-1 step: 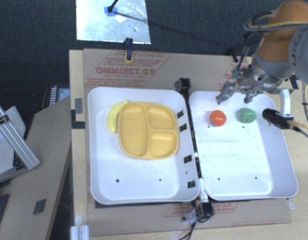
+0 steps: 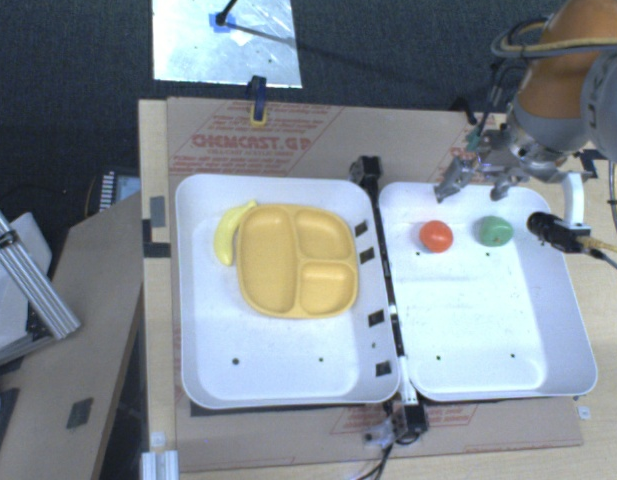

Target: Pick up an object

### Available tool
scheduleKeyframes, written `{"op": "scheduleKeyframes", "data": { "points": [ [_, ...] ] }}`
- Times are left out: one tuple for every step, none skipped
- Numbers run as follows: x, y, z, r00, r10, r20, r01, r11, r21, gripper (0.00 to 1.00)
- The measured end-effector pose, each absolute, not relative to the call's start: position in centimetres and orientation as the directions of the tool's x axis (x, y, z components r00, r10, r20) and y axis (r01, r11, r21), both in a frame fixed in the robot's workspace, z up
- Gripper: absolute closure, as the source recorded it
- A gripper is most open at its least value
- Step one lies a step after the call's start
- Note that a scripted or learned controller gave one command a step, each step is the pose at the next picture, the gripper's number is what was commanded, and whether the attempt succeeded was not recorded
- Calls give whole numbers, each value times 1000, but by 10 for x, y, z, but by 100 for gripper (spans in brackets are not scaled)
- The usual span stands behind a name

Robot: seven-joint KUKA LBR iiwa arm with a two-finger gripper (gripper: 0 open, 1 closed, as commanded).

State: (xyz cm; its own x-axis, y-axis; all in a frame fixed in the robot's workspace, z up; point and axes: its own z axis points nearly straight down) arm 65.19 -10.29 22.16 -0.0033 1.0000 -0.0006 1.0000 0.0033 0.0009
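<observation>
A small red-orange ball-like fruit (image 2: 436, 236) lies in the right bin (image 2: 488, 348), near its back left. Beside it to the right rests a green round fruit (image 2: 495, 231). My gripper (image 2: 473, 186) hangs over the right bin's back edge, just behind both fruits, with its two fingers spread apart and nothing between them. In the left bin (image 2: 288, 368) a yellow divided tray (image 2: 295, 261) lies flat, with a yellow banana (image 2: 227, 230) tucked against its left side.
The arm's orange band and grey wrist (image 2: 568, 68) stand above the right bin's back right corner. A black divider with clips (image 2: 378, 268) runs between the bins. A cardboard sheet (image 2: 258, 138) lies beneath them, with a shiny plate (image 2: 228, 23) behind.
</observation>
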Motion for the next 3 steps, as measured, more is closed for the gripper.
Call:
{"op": "scheduleKeyframes", "data": {
  "points": [
    [655, -96, 162, -7, 1000, 0, 1000, 7, -3, 0],
    [663, -97, 115, -8, 1000, 0, 1000, 8, -1, 0],
    [664, -97, 83, -8, 1000, 0, 1000, 8, -1, 0]
  ]
}}
